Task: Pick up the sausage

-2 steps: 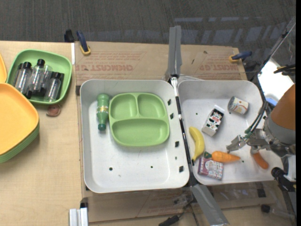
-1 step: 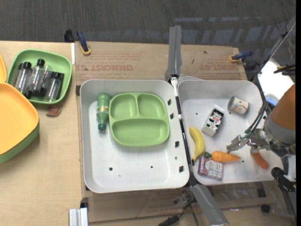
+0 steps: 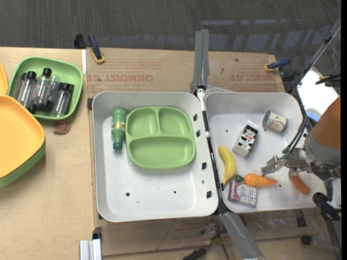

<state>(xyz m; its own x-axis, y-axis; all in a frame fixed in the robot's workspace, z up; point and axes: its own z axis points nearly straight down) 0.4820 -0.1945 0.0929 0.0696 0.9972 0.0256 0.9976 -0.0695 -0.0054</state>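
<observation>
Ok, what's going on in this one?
The arm reaches in from the right over the right bin, its claw low between the carrot and the sausage near the bin's right edge. Nothing shows between its fingers, so the sausage looks not yet picked up. A banana, can and two small cartons lie nearby; the left bin holds a green divided plate and a green bottle.

Pincer [image 3: 282,164] low in right bin [image 3: 238,104], sausage [image 3: 299,184] beside it, carrot [image 3: 259,181] near
</observation>
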